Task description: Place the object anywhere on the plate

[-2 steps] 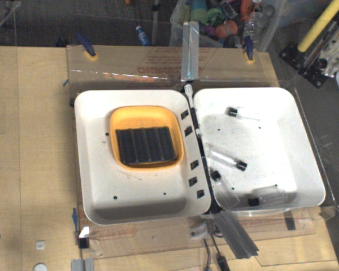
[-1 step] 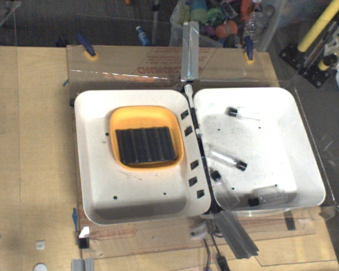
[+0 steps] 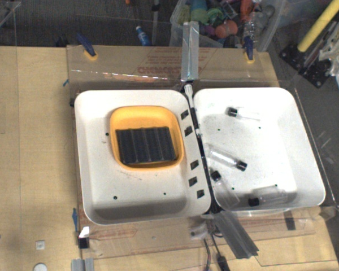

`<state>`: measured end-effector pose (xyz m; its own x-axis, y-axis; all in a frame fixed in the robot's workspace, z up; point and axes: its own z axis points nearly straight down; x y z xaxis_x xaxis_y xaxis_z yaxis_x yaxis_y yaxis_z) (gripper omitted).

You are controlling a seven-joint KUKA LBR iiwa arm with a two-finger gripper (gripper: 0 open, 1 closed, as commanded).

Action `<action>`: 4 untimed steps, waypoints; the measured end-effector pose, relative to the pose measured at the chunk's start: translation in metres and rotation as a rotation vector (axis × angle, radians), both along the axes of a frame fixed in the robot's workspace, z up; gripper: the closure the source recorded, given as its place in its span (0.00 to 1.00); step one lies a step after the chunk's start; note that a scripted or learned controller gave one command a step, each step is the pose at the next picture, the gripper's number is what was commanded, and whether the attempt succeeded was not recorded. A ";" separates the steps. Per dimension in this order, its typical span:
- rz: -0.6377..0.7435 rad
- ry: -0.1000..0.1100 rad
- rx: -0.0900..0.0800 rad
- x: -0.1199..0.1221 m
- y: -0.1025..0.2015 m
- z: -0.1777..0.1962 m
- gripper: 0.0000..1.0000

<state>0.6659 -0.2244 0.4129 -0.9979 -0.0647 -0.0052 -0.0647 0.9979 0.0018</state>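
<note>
Camera view suggests the pick has yet to begin: 4 clear tubes [image 3: 228,161] lie in the right bin [image 3: 305,151], yellow plate [image 3: 144,116] waiting left.

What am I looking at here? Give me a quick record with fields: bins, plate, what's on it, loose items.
bins: two shallow white bins side by side, left bin and right bin
plate: orange plate in the left bin
on the plate: dark ribbed block, lying flat
loose items: several clear tubes with black caps in the right bin, for example one near its middle
</note>
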 end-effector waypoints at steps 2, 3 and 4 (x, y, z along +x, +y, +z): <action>0.218 0.001 -0.002 0.003 0.005 -0.028 1.00; 0.489 -0.007 -0.006 0.002 0.004 0.024 1.00; 0.777 -0.004 -0.004 0.002 0.004 0.021 1.00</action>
